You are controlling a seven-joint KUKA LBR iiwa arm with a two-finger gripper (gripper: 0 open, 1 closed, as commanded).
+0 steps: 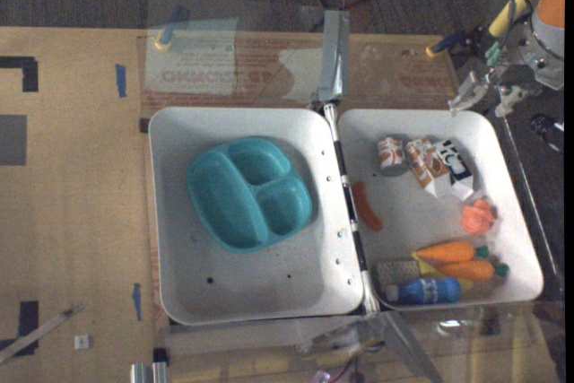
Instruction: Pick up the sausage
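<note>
Red-orange and slim, the sausage (366, 205) lies on the floor of the right bin (518, 193), close against its left wall, long axis running from upper left to lower right. The gripper (484, 91) hangs at the bin's upper right corner, outside the rim, so the sausage sits well apart from it, down and to the left across the bin. Its fingers appear spread, with nothing between them. The arm (549, 13) leans in from the upper right. Cartons (432, 163) stand between gripper and sausage; carrots (459, 259) and a bottle (429, 290) lie along the near wall. A teal plate (249, 191) occupies the left bin (170, 220).
</note>
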